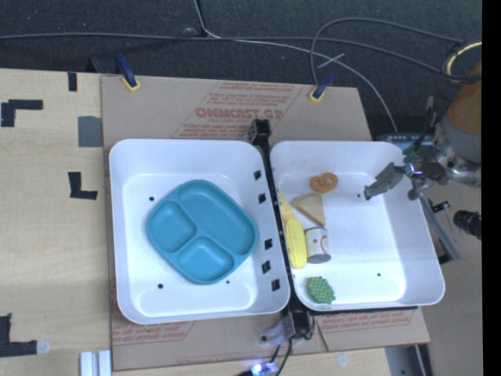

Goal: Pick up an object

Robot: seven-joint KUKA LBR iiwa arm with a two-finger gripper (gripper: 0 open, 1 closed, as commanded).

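The right bin [407, 280] holds several small items along its left side: a brown pretzel-like piece [322, 182], a tan wedge [309, 207], a yellow corn cob [295, 239], a small white can [318, 246] and a green lump [319, 290]. My gripper [395, 189] hangs over the bin's upper right part, well to the right of the pretzel piece. Its fingers stand apart, open, with nothing between them.
A blue divided plate [202, 230] lies in the left bin [125, 210]. A black divider strip [270, 210] runs between the bins. Cables [344, 45] cross the dark area behind, and clamps [319, 91] hold the cardboard underlay.
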